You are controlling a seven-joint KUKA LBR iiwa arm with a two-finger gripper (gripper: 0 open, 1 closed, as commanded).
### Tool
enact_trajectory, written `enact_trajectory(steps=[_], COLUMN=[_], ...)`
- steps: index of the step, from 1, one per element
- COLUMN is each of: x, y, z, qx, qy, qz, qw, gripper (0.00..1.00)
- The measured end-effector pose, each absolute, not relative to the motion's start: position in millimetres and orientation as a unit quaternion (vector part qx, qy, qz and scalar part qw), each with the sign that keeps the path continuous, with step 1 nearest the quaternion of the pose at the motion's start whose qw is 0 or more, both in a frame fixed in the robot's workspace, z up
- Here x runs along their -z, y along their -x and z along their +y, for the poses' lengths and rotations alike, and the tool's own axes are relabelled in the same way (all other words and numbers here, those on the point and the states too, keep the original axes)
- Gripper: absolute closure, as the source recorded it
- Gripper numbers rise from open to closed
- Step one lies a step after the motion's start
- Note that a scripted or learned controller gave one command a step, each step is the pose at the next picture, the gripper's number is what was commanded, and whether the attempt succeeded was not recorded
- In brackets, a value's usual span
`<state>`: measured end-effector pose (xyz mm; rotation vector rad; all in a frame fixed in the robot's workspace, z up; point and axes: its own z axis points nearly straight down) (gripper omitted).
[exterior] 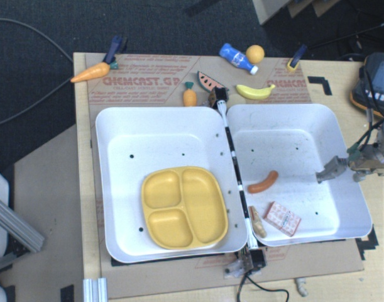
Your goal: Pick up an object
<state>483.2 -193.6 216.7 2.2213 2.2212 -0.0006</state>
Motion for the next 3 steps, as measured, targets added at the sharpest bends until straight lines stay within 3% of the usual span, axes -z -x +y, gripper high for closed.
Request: enact_trajectory(steps=[1,2,3], x=[-172,-84,-94], y=[-508.6,-532.8,-533.0], z=[-112,-97,-97], qx=[0.0001,-0.0001,-0.0003], qy=[-0.707,-0.707,-0.707], qz=[0.707,0.707,0.707], qw=[-0.001,0.0,0.0], gripper=[0.0,0.0,1.0])
